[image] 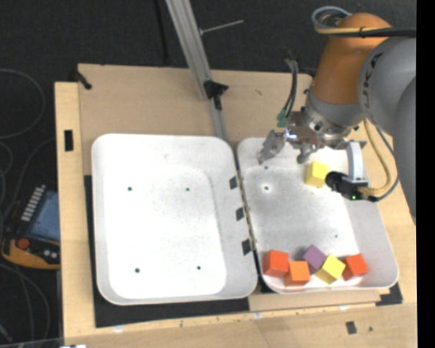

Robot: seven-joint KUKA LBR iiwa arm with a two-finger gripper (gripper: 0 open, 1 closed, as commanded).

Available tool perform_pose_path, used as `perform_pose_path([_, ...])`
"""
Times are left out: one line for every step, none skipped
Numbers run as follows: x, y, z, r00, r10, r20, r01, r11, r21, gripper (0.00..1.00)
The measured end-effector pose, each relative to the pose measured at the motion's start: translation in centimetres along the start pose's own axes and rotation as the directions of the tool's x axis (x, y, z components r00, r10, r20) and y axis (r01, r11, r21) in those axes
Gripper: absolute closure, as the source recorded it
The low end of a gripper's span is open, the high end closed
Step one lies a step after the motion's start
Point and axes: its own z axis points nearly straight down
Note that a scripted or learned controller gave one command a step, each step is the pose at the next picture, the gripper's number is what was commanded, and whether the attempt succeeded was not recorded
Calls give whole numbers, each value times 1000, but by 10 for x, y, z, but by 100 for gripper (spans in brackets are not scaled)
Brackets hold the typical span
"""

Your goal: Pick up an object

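Five blocks [315,264] crowd the right bin's [362,227] near edge; I see my gripper [290,147] spread open, holding nothing, near a yellow block [317,174].

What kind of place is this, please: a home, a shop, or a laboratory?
Most likely a robotics laboratory or test cell. A grey and orange robot arm reaches over two white bins on a plywood bench, small coloured blocks lie in the right bin, and loose cables cover the dark floor.
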Motion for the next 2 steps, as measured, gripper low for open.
perform_pose_path([-8, -24, 17, 1000, 4, 1, -4, 1000, -3, 0])
perform_pose_path([-75, -43, -17, 1000, 8, 4, -8, 1000, -10, 0])
